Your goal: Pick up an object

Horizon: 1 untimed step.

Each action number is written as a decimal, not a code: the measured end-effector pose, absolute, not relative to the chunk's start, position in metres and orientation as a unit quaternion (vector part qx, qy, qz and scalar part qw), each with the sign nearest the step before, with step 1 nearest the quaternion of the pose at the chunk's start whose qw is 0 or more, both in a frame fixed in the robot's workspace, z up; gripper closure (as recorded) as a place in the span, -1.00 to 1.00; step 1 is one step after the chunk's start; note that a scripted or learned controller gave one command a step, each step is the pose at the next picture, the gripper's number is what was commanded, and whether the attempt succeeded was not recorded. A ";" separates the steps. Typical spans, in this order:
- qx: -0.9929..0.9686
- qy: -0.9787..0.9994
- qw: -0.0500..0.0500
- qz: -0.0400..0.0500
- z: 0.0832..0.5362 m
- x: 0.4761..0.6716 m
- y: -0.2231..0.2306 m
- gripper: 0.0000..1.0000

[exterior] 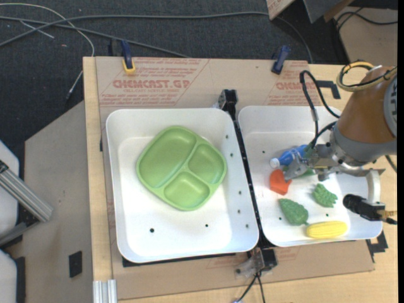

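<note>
The right bin [265,122] holds several small objects. A blue bottle with a white cap [287,156] lies near the bin's middle. Just below it is an orange-red block [278,182]. Toward the front lie a dark green leafy toy [293,211], a lighter green toy [325,195] and a yellow corn cob [326,230]. My gripper [307,167] hangs low over the bin, right beside the blue bottle and just above the orange-red block. The orange-banded wrist [366,115] hides the bin's right side.
The left bin [126,169] carries a green divided plate [182,167]. A black divider [243,163] runs between the bins. Black cables [307,96] loop off the arm over the right bin's back edge. A cardboard sheet [158,81] lies under both bins.
</note>
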<state>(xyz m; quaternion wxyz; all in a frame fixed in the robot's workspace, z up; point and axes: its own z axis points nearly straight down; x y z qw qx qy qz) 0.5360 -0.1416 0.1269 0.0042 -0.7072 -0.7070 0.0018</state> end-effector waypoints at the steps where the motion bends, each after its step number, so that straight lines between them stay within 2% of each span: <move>1: -0.707 -0.707 0.000 -0.001 0.142 0.538 -0.142 1.00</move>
